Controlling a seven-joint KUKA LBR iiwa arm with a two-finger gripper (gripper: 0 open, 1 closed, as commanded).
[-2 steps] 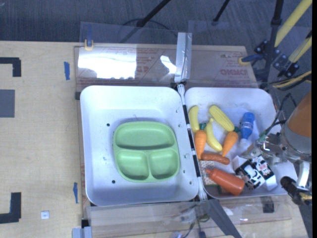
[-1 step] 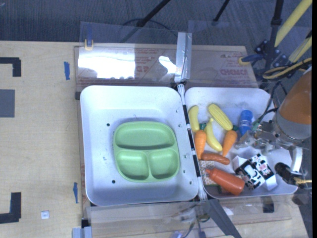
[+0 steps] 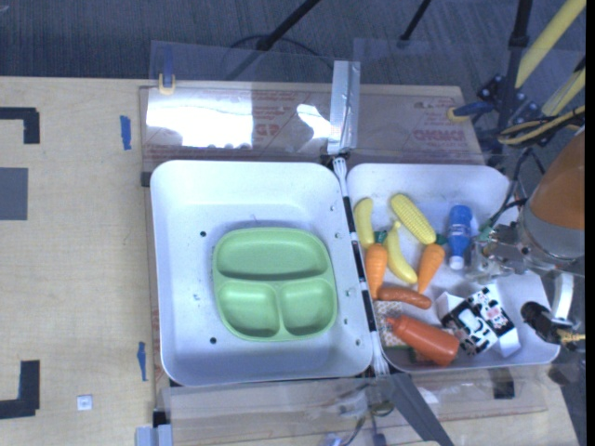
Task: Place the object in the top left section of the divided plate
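Pale wood forms the bench (image 3: 65,277), with dark carpet and black stand legs beyond its far edge, and two shallow white bins sit side by side on it. At the right edge of the right bin (image 3: 423,177) the arm's wrist hangs low, grey with an orange band (image 3: 565,193) above it, and the gripper (image 3: 491,254) is a cluster of metal parts just inside that bin's right wall; whether its jaws stand apart or together cannot be told from this angle, and nothing is seen between them. Just beside the gripper, toward the bin's middle, stands a small blue bottle (image 3: 459,229) with a white base. Below the gripper, near the bin's front right corner, lies a black-and-white carton (image 3: 479,321). Farther left in the same bin are an orange carrot (image 3: 429,266), a corn cob (image 3: 413,217), a yellow banana (image 3: 400,258), a second carrot (image 3: 375,269) against the left wall, a pale yellow piece (image 3: 363,219) near the back left corner, a sausage (image 3: 405,297) and a red-orange bottle (image 3: 426,338) along the front edge. Well apart from the gripper, the green divided plate (image 3: 273,282) lies in the centre of the left bin (image 3: 186,203), one long section across its far side and two smaller ones nearer the front.
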